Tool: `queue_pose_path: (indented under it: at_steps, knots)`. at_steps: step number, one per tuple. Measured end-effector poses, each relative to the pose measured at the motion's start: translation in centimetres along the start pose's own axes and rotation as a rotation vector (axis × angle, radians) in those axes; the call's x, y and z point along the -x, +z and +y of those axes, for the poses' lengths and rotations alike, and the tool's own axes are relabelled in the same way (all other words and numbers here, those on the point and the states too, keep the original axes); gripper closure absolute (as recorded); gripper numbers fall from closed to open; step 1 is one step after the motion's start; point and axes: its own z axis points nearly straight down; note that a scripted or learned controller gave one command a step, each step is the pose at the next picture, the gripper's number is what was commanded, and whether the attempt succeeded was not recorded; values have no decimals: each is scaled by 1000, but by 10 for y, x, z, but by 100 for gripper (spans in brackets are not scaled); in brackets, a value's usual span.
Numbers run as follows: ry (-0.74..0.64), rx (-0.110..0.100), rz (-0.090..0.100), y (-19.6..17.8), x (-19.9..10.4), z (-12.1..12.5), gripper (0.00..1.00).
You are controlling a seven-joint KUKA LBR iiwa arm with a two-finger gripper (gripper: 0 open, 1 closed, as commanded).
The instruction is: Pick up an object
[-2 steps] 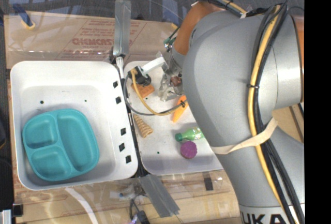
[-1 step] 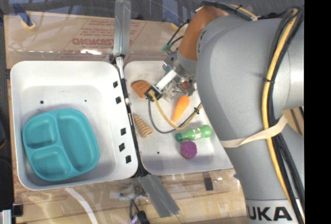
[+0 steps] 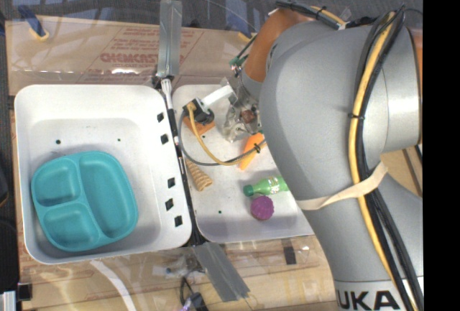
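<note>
My gripper (image 3: 239, 118) hangs low over the back half of the right bin (image 3: 230, 227), under the bulky grey arm. Just below it lies an orange carrot-like piece (image 3: 251, 151). A small orange bit (image 3: 204, 128) sits to its left, beside a black part of the wrist. Toward the front of this bin lie a green bottle (image 3: 264, 187) and a purple ball (image 3: 262, 208). A tan ridged piece (image 3: 199, 177) rests by the bin's left wall. The arm hides the bin's right side.
The left bin (image 3: 43, 105) holds a teal divided plate (image 3: 83, 198) at its front left. A yellow cable (image 3: 208, 157) loops from the wrist across the right bin's floor. A grey divider bar (image 3: 169, 44) runs between the bins at the back.
</note>
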Motion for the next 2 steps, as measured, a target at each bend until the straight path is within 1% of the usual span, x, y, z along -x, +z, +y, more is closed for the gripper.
queue_pose_path:
  at_steps: [1,2]
  knots:
    - [46,0,1,0,-3,-7,100]
    - [43,-1,1,-10,-3,-8,100]
